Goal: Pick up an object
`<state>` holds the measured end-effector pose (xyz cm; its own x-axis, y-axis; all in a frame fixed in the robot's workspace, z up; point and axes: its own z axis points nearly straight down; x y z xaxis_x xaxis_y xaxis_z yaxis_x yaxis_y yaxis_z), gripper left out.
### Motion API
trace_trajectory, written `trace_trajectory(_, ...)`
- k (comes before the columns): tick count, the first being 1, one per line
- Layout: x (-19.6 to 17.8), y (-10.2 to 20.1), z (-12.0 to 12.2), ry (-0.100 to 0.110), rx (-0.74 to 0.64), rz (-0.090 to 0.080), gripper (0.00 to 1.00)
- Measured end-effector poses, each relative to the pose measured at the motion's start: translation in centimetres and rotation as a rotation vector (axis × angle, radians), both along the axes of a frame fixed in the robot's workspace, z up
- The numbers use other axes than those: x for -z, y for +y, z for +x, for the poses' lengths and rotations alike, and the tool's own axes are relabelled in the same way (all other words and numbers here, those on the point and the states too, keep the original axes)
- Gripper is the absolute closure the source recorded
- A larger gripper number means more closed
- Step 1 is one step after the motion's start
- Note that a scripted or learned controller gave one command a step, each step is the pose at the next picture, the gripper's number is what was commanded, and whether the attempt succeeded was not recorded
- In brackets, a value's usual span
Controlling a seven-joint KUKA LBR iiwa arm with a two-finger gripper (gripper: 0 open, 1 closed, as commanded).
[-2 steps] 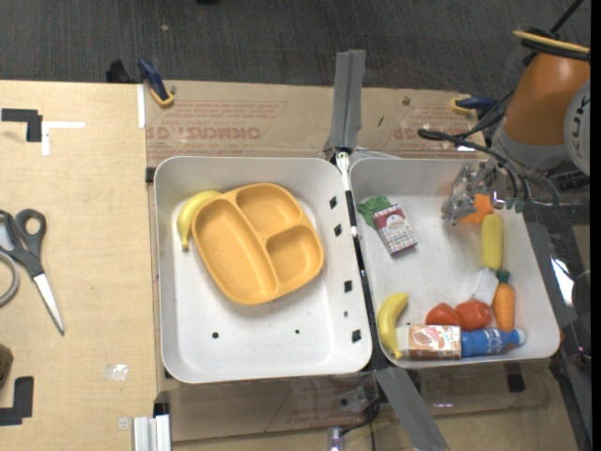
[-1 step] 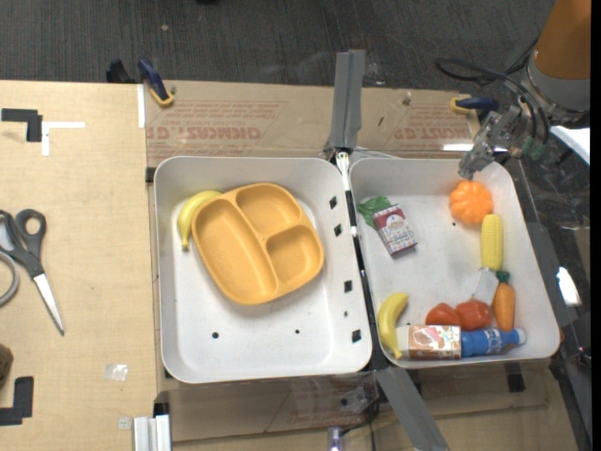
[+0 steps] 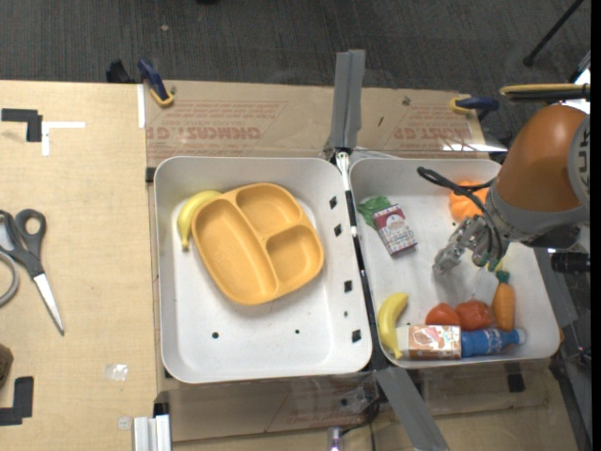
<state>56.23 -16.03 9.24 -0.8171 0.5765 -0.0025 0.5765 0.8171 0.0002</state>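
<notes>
While your arm leans in from the right, the gripper (image 3: 467,248) hangs low in the right bin (image 3: 427,289).

You can't tell if it is squeezed or let go, because it is blurry and the arm covers part of it. Nothing shows in its grip. It sits just above the carrot (image 3: 504,305) and the tomatoes (image 3: 460,314), so those look easiest to grab. A small banana (image 3: 390,318), a carton (image 3: 432,341) and a blue bottle (image 3: 491,340) lie near the carrot too. Something orange (image 3: 462,203) hides behind the arm.
</notes>
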Motion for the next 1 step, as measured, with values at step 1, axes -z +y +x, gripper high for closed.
trace_trajectory(1, -0.18, 1.5, 7.56, -0.004, 0.07, -0.001, 1.0)
